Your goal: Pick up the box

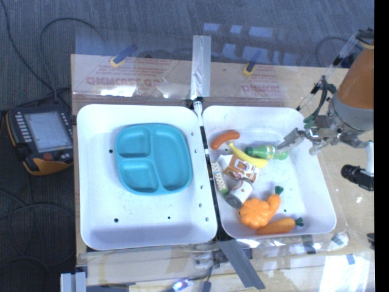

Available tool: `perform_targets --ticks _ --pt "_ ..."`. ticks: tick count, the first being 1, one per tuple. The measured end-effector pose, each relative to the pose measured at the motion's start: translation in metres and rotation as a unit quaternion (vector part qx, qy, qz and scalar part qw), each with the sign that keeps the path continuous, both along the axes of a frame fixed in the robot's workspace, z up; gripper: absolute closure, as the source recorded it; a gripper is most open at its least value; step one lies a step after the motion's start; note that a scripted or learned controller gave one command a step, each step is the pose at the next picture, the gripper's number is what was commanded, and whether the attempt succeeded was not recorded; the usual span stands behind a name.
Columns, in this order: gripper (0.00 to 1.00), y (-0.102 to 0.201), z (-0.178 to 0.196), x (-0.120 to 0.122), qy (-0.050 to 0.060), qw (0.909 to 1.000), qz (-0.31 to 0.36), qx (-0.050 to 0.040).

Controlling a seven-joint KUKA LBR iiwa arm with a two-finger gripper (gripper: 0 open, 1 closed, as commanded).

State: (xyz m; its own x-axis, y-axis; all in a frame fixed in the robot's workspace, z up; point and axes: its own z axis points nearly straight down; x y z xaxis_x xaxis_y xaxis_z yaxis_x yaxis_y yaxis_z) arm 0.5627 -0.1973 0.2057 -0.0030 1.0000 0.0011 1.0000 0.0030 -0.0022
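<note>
The fingers of the grey arm point leftward over the right edge of the right shallow white bin; whether they are spread or closed cannot be told at this size, and nothing shows between them. Their tip hangs just beside a small green bottle-shaped toy, apart from the task's thing. Behind them the wrist sits above the bin's right rim, and the arm rises toward the upper right corner, its orange band above the wrist.

The small brown-and-white printed box lies tilted near the middle of the right bin. A yellow toy banana rests against its upper edge, touching the green toy. An orange-red sausage-shaped toy lies above and to the left. A white cylindrical cup lies on its side just below the box. Below that sit an orange toy pumpkin and two toy carrots, crowded together.

The left shallow white bin holds a blue plastic divided plate. Both bins stand side by side on a wooden surface.
</note>
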Motion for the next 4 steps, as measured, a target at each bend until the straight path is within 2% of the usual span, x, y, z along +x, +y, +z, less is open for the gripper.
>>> perform_targets --ticks 1,2,3,4 --pt "1.00 0.002 0.008 0.001 0.001 1.0000 0.002 0.0010" --pt "1.00 -0.025 0.191 0.037 -0.002 0.9971 0.076 -0.0019" --pt "1.00 -0.026 0.228 0.106 -0.001 0.9983 -0.058 -0.0027" --pt "1.00 -0.025 0.238 0.107 -0.001 0.9984 -0.057 -0.0058"
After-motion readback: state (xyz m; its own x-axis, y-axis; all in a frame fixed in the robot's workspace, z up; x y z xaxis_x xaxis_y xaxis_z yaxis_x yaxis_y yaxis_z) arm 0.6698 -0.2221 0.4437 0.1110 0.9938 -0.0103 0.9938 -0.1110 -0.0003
